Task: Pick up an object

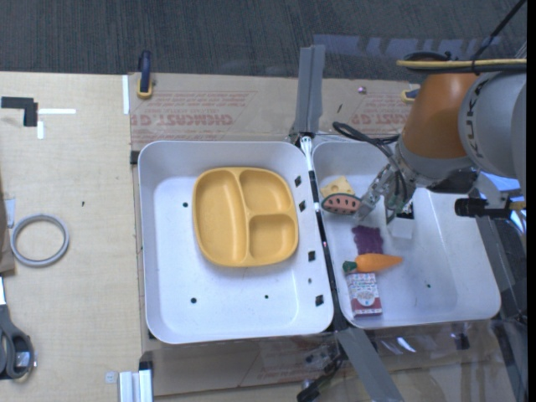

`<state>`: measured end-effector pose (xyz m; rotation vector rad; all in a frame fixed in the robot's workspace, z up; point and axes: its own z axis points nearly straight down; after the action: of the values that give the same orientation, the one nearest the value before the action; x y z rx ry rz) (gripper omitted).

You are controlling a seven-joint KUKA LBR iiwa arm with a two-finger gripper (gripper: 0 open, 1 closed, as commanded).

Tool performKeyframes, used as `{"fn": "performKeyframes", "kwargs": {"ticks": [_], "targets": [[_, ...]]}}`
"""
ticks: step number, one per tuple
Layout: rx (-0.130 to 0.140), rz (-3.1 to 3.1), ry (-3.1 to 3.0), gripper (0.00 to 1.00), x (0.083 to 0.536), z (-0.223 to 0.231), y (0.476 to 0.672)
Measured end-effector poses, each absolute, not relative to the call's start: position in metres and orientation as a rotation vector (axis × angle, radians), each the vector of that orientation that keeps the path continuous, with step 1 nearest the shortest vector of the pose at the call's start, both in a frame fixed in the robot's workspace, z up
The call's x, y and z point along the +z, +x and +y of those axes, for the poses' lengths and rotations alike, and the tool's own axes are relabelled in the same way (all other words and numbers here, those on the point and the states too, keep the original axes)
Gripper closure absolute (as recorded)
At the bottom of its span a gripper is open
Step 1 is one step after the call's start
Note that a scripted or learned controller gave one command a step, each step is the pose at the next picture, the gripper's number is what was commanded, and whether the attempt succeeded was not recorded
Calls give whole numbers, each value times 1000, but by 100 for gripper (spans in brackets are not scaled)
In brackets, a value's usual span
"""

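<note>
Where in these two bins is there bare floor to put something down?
Left bin: a bare strip along the near wall, below the yellow plate. Right bin: bare floor right of the carrot. Its left side is crowded: watermelon slice, purple piece, carton, gripper.

You're looking at a robotics lab, not a home. The counter (67, 166) is bare plywood with cardboard (218, 107) laid over it, two white bins (167, 308) clamped side by side, a tape roll (38, 239) and scissors (15, 350) left out, and grey office carpet (167, 15) beyond. The grey industrial arm (469, 124) trails black cables (360, 132) over toy food.
</note>
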<state>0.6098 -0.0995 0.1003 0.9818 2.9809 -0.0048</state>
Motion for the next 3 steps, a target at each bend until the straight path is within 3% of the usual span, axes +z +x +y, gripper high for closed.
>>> {"fn": "performKeyframes", "kwargs": {"ticks": [1, 2, 3], "targets": [[-4, 2981, 983, 0, 100, -99, 610], [-2, 2998, 928, 0, 106, -128, 642], [-3, 2716, 1583, 0, 90, -117, 581]]}}
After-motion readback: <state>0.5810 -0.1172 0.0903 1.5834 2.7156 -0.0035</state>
